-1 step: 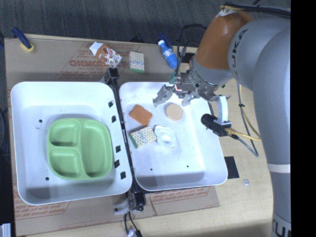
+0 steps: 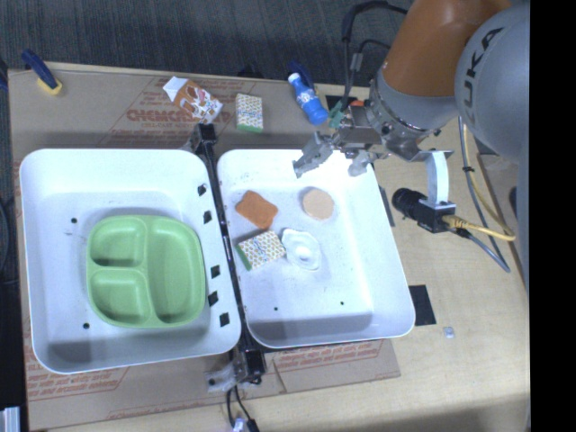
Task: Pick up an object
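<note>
The right-hand bin holds small flat pieces, so the gripper, fingers spread and empty above its far edge, could slide off the thin round tan disc.

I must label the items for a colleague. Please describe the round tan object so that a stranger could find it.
Look in the right white bin, in its upper half, just below the gripper. The round tan disc lies there, right of the orange block. It alone is circular and flat.
</note>
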`<state>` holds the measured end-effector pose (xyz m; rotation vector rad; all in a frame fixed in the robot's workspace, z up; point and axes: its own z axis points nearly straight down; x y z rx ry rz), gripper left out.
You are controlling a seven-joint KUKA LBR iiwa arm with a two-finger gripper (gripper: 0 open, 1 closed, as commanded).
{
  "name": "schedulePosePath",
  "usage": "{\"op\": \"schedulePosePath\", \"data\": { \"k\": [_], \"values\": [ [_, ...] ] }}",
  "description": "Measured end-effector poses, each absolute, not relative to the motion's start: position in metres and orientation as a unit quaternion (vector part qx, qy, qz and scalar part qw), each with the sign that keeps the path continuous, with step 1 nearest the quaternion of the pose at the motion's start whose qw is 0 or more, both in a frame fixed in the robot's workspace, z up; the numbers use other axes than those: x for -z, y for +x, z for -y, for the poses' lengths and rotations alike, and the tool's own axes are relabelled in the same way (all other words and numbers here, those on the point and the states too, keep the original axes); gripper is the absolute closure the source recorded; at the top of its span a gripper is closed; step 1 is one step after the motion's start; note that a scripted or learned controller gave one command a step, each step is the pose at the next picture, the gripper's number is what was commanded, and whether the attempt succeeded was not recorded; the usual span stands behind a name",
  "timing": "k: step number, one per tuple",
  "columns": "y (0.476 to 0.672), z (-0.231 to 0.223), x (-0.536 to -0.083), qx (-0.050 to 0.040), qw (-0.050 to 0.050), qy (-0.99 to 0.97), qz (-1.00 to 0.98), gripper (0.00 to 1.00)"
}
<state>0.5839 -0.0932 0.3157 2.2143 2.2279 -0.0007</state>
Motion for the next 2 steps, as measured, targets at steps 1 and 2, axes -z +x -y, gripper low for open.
{"op": "schedulePosePath", "data": {
  "k": [1, 2],
  "values": [
    [0.514, 0.069, -0.234, 0.0021, -0.002, 0.705, -0.709, 0.00],
    [0.477, 0.037, -0.274, 0.0005, -0.001, 0.705, -0.709, 0.00]
  ]
}}
